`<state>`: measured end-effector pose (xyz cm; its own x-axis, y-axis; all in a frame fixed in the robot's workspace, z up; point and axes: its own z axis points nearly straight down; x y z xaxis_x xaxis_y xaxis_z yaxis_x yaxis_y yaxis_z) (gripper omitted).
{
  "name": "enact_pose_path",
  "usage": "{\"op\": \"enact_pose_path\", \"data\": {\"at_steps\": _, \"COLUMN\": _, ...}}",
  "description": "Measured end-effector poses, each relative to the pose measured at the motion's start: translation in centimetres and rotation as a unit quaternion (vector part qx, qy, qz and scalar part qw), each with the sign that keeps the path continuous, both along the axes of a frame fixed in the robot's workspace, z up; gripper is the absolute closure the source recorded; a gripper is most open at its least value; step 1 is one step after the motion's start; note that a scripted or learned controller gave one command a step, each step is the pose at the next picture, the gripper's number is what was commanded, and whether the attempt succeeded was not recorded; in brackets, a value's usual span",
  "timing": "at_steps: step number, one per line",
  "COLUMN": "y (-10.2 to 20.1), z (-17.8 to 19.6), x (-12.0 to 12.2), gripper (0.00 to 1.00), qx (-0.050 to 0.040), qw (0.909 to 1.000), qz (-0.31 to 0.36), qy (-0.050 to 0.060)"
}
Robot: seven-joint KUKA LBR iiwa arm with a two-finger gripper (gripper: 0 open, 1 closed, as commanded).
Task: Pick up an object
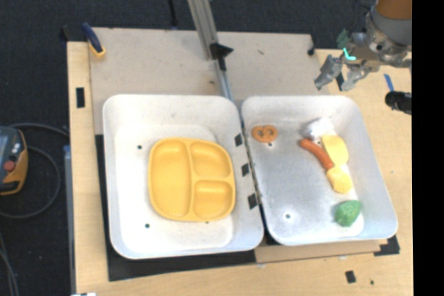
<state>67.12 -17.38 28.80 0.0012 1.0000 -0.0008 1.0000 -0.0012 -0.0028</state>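
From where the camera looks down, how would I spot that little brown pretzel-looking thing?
Find the right-hand white bin, the one without the yellow plate. Look at its top left corner, close to the seam between the two bins: the pretzel lies there alone. It is small, round and orange-brown with holes, well apart from the carrot, yellow pieces and green lump on the bin's right side.

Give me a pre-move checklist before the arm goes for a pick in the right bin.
1. Gripper empty, fingers apart: ok.
2. Gripper over right bin: not ok, it sits beyond the far rim.
3. Targets in bin: ok, pretzel, carrot, green piece.
4. Isolated target: ok, pretzel lies alone.
5. Carrot free of yellow pieces: not ok, touching.
6. Yellow tray in left bin, out of path: ok.
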Motion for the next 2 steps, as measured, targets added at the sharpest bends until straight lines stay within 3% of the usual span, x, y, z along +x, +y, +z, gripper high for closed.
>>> {"op": "enact_pose_path", "data": {"at_steps": 1, "y": 0.0, "z": 0.3, "x": 0.1, "gripper": 0.00, "qx": -0.0005, "qw": 1.0000, "qz": 0.000, "qy": -0.002}}
{"op": "enact_pose_path", "data": {"at_steps": 2, "y": -0.8, "z": -4.9, "x": -0.8, "gripper": 0.00, "qx": -0.0004, "qw": 1.0000, "qz": 0.000, "qy": 0.000}}
